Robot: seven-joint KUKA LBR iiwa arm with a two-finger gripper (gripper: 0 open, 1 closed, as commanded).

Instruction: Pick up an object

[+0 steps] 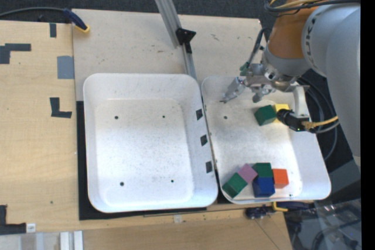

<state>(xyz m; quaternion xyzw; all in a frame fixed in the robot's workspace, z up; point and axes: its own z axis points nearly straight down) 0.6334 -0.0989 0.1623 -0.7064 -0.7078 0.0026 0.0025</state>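
Your grey arm with the orange band (304,26) reaches in from the right and bends down over the far end of the right shallow white bin (310,175). The two-finger gripper (229,95) hangs low near that bin's far left corner; its thin fingers look slightly apart with nothing between them, though the view is too small to be sure. A green cube (265,115) lies just right of it, beside a yellow piece (282,108). Green, pink, blue and orange blocks (258,178) crowd the near wall. The mid-floor between is bare. The left white bin (94,126) adjoins.
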